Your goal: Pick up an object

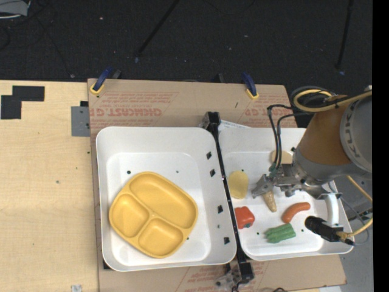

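Several toys lie in the right bin (258, 143), the tan cone (270, 201) just beneath the claw (265, 187), whose grip state I cannot tell.

Glossy yellow plastic divided plate (153, 213); smooth white plastic bins (157, 140); matt brown cardboard (182, 102) over the pale wood table (42, 181).

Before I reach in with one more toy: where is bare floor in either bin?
Left bin: bare along the back and right of the yellow plate. Right bin: bare at its back left; crowded in front, with the gripper, red piece, green piece, sausage.
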`<state>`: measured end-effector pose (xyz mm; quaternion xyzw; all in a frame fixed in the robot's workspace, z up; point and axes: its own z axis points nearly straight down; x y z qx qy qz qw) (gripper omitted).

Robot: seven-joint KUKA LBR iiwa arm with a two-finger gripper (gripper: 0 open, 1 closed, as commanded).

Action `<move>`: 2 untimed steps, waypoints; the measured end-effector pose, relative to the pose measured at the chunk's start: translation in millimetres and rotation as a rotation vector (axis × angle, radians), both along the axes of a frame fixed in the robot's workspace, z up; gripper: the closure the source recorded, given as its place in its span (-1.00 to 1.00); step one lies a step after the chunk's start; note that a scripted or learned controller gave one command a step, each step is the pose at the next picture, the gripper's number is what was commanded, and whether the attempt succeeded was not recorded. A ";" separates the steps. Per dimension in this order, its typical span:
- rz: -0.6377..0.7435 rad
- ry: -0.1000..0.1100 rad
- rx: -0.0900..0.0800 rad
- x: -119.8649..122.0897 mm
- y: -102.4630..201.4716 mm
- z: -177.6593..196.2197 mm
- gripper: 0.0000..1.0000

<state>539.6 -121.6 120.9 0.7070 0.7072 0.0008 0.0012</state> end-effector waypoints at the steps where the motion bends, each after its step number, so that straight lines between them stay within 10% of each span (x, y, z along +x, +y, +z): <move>1: 0.000 0.003 0.001 8.7 8.7 0.2 -1.00; 2: -0.001 0.005 0.001 6.5 -0.6 -34.6 -1.00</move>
